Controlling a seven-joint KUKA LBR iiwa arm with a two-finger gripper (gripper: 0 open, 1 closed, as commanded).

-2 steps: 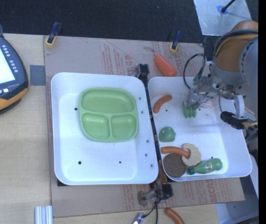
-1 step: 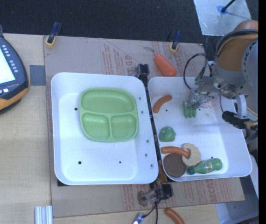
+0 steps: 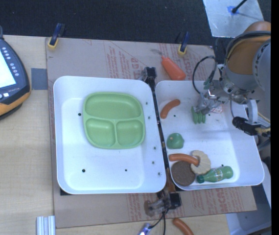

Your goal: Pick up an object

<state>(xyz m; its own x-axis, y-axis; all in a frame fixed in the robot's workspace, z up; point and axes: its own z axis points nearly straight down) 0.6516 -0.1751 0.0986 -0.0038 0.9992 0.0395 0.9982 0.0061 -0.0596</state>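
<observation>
My gripper [image 3: 204, 105] hangs low over the back of the right bin [image 3: 242, 146], its tip right at a small dark green item [image 3: 198, 116] on the bin floor. Whether it grips that item I cannot tell. Elsewhere in this bin lie an orange-brown sausage [image 3: 170, 107], a green rounded piece [image 3: 175, 140], a red-orange sausage [image 3: 181, 157], a tan cookie [image 3: 200, 162], a brown disc [image 3: 181, 173] and a green bottle [image 3: 217, 174] on its side.
The left bin [image 3: 66, 146] holds a light green divided plate [image 3: 114, 120]. A carrot [image 3: 173, 68] lies on the cardboard behind the bins, and another sausage [image 3: 183, 225] lies in front. A control pendant [image 3: 0, 80] rests at far left.
</observation>
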